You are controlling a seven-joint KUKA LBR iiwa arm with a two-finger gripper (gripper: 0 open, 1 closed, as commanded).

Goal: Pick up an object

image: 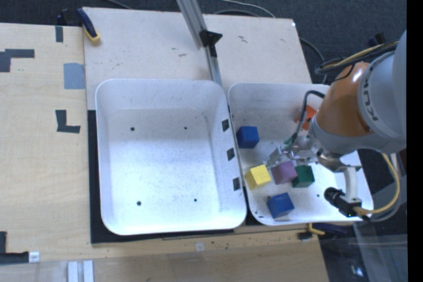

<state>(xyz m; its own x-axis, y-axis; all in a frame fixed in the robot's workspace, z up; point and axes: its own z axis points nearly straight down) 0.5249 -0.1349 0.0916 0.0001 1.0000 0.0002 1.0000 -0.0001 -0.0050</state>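
In the right bin [264, 97] lie several small blocks. A blue cube [248, 137] sits near the bin's left wall, a yellow cube [258, 176] lower down, and a second blue cube [280, 204] near the front rim. A purple block [285, 172] and a green block [304, 176] lie side by side between them. My gripper [283, 159] reaches down from the right, right above the purple block and touching or nearly touching it. An orange piece [303, 115] peeks out behind the arm.
The left bin [158, 155] stands beside the right one, sharing a middle wall. A slanted metal rail [188, 3] crosses the bench behind the bins. The grey and orange arm [350, 109] covers the right bin's right side.
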